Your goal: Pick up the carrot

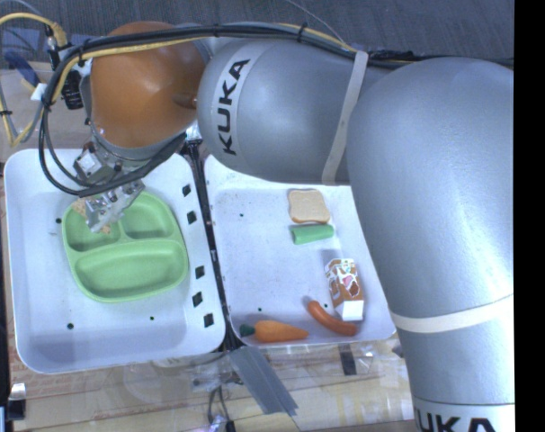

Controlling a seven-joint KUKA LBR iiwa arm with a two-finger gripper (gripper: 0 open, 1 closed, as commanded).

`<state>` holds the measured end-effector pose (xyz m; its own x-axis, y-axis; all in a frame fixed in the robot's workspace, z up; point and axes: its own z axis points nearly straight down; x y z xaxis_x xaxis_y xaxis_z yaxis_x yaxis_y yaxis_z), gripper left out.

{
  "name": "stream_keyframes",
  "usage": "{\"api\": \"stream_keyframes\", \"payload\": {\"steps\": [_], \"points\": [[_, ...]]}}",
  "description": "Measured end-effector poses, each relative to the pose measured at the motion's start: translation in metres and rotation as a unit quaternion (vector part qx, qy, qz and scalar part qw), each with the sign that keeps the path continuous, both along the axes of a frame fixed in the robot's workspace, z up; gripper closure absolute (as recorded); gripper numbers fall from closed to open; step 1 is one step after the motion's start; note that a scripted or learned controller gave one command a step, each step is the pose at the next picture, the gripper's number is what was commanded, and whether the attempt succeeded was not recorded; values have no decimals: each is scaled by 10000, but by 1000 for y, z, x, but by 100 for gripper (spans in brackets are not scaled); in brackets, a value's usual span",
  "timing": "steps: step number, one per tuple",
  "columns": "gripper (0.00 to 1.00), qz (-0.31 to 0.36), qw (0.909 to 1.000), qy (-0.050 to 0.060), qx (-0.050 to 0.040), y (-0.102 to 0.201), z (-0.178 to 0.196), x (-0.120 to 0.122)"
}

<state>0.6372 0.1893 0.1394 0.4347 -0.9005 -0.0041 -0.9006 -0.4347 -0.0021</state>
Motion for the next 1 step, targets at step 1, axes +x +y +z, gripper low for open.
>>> {"api": "stream_keyframes", "payload": {"steps": [1], "points": [[100, 1681, 9858, 17, -18, 30, 12, -49]]}}
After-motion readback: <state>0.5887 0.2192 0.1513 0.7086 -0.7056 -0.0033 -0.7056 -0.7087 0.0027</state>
